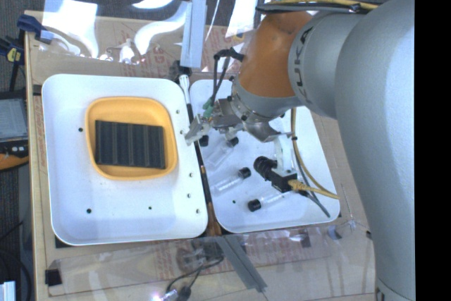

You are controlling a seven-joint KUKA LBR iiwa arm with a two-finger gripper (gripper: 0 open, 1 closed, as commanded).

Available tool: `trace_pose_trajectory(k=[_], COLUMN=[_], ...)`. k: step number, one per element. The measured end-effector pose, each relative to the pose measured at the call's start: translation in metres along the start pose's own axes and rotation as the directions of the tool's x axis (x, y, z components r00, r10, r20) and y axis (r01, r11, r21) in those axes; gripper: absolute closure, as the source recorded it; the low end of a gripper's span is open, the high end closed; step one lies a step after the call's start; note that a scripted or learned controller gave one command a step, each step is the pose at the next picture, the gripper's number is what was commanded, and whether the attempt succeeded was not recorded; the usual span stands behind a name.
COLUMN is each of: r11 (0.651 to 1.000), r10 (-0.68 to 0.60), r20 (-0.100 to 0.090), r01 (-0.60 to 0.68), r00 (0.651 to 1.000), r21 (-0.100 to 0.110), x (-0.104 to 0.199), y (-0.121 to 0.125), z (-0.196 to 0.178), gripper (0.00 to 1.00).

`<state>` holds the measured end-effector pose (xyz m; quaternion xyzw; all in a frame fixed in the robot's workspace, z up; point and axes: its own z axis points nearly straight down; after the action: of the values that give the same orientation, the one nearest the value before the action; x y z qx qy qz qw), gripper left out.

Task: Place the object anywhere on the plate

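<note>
Plate [131, 109] — yellow, with dark ribbed insert — lies in left bin [70, 215]. Claw [211, 125] (grip state hidden beneath arm) over right bin [232, 220]; small clear, black-capped tubes [262, 202] scattered there.

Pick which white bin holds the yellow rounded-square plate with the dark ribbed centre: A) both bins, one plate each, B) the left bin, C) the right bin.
B: the yellow rounded-square plate lies inside the left white bin, while the grey arm reaches over the right white bin.
</note>
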<state>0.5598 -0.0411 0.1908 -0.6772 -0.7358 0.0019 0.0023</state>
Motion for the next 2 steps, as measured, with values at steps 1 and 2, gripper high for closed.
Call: trace_pose_trajectory(k=[1, 2], r11=[0.993, 0.993], r10=[-0.117, -0.117], r20=[0.001, 0.002], r01=[0.118, 0.117], r00=[0.993, 0.993], r21=[-0.004, -0.002], x=[0.019, 0.0178], y=[0.0422, 0.0423], z=[-0.0009, -0.0105], gripper=[0.0, 1.0])
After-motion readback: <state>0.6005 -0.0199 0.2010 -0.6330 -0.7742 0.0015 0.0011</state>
